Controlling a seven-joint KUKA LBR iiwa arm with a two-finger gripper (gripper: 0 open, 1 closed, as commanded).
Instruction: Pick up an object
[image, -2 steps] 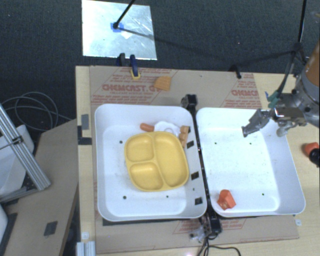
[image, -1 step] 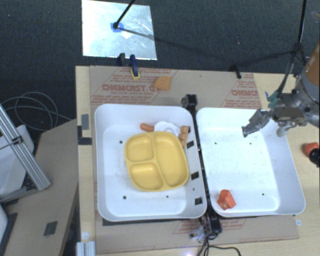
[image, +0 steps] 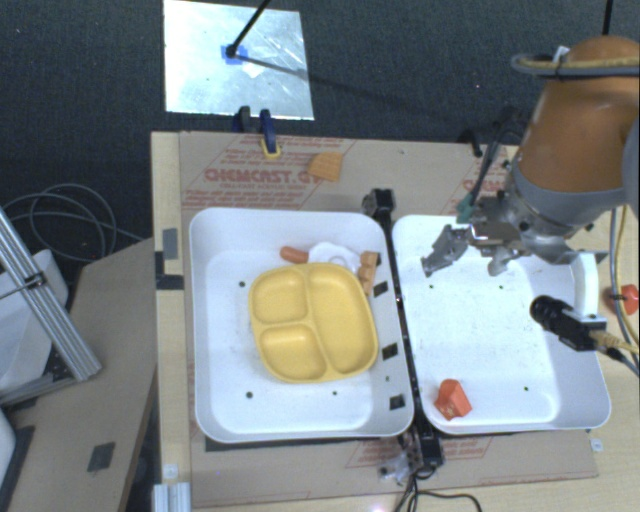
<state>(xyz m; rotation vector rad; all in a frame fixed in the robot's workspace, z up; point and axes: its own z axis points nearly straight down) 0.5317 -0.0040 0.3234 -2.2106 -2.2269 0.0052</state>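
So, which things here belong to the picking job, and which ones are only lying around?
Belong to the job:
- gripper, fingers spread, holding nothing
- orange block in the right bin
- yellow divided tray, small orange piece and tan piece in the left bin

Just lying about:
- cables at far left
- blue clamp behind the bins
- foil sheet

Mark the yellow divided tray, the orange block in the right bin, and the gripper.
yellow divided tray (image: 312, 322): camera view, on the ridge where its compartments meet.
orange block (image: 452, 398): camera view, middle of its top face.
gripper (image: 468, 258): camera view, midway between the two fingertips, above the right bin.
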